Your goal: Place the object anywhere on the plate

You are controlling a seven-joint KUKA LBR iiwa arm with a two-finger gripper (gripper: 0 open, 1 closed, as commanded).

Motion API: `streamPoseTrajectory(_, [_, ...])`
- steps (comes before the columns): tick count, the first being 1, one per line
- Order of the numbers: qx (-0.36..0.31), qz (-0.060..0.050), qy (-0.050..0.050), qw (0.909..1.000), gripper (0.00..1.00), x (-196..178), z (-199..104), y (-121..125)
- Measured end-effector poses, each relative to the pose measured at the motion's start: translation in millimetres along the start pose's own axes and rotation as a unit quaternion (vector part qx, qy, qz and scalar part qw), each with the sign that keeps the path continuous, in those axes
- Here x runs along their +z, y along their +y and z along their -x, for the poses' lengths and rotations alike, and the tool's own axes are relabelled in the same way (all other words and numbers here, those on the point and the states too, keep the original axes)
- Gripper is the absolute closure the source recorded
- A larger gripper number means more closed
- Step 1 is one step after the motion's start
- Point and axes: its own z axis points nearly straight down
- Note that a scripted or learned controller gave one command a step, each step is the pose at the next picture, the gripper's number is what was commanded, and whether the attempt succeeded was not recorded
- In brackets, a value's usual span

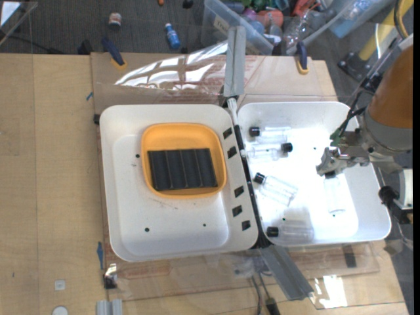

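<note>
An orange square plate (152,138) lies in the left bin (125,195), and a black ridged block (182,168) rests on it. Several clear vials with black caps lie in the right bin (367,228): one near the back (270,132), one just below it (268,151), one in the middle (277,187) and one at the front (292,231). My gripper (327,165) hangs over the right part of the right bin, to the right of the vials and apart from them. Nothing shows in its grasp.
A black divider with clips (239,176) separates the two bins. A faint clear item (336,210) lies on the bin floor below the gripper. A tub of colourful objects (275,5) stands behind the bench.
</note>
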Motion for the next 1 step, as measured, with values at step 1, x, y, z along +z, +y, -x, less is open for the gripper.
streamPoseTrajectory(1, [-0.083,0.002,-0.002,0.9965,1.0,-21.5,-16.5,34.7])
